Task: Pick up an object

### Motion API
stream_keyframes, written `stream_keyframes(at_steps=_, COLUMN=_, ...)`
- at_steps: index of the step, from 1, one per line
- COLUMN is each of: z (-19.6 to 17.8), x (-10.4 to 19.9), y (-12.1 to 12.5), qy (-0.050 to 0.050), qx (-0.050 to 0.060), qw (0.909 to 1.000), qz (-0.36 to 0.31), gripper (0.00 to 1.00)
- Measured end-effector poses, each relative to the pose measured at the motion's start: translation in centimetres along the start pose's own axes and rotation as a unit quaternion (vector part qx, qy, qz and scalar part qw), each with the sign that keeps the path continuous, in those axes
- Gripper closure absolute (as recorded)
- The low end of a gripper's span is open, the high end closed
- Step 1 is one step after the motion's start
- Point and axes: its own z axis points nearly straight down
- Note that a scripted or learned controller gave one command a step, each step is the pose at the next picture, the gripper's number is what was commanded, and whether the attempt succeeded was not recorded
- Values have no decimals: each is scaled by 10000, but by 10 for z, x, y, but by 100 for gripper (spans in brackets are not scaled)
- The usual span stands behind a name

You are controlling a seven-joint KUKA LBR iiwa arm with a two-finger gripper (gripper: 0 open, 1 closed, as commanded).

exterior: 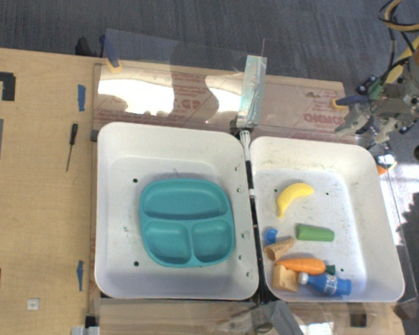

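Observation:
The right bin [386, 213] holds several small items. A yellow banana [294, 196] lies near its middle, with a green cylinder [314, 233] just below it. Along the front lie an orange carrot [301, 264], a blue bottle [328, 284] and a tan block [282, 277]. A small blue piece [270, 236] and a tan wedge [281, 247] sit by the left wall. My gripper [377, 129] hangs over the bin's far right corner, well apart from all the items, with nothing seen in it.
The left bin [116, 163] contains a teal divided plate [186, 221]. A clear plastic sheet [172, 88] stands behind the bins. A dark ridge [247, 195] separates the two bins. Cables [409, 20] hang beside the arm at top right.

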Motion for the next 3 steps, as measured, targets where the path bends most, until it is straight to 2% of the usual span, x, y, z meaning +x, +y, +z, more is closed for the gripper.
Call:
stream_keyframes(at_steps=1, z=160, x=47, y=-47, qy=13, qx=49, qw=9999, qz=-138, gripper=0)
stream_keyframes(at_steps=2, z=184, x=68, y=-62, qy=-4, qx=-22, qw=9991, qz=429, gripper=0)
stream_keyframes(at_steps=3, z=170, x=26, y=-125, qy=-1, qx=9, qw=9994, qz=-332, gripper=0)
